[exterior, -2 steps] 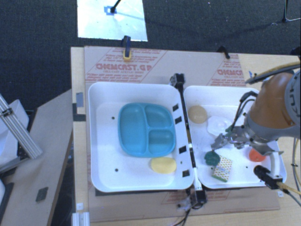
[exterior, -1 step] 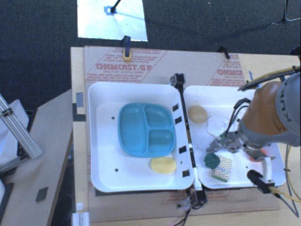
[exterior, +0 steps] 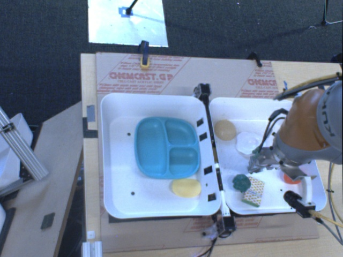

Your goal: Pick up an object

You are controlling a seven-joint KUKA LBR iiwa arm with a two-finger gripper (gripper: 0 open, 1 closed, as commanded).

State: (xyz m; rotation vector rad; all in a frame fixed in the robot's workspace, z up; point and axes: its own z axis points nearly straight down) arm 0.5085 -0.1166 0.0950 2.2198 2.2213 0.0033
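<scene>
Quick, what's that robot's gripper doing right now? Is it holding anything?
Gripper: low in the right bin, just above the green object; open or closed cannot be told, and nothing is seen in its grasp.

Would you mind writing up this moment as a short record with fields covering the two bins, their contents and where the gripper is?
left bin: blue divided tray in the middle; yellow object just in front of it
right bin: tan round object near the back left; clear round lid; dark green object beside a patterned sponge; orange object partly hidden by the arm
gripper: low over the right bin, just behind the dark green object
held: nothing visibly between the fingers
</scene>
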